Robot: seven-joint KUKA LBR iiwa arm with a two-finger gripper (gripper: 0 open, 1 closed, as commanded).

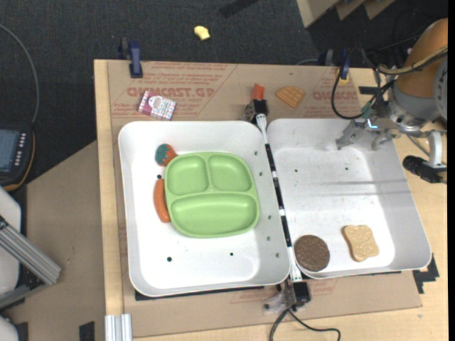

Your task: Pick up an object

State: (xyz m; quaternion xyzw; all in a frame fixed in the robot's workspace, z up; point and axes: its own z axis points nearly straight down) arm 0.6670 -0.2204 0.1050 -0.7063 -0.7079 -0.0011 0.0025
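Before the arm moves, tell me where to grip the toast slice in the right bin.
Grip the toast slice across its narrow width, fingers on the two long edges, descending from above. It lies flat near the right bin's front edge, apart from the brown round patty, so a top-down approach looks open.

One fixed camera looks down at a slant from above the bench (114,190), far enough to take in both white bins: the left bin (142,247) and the right bin (334,183) (also some dark floor (57,20) behind the bench).
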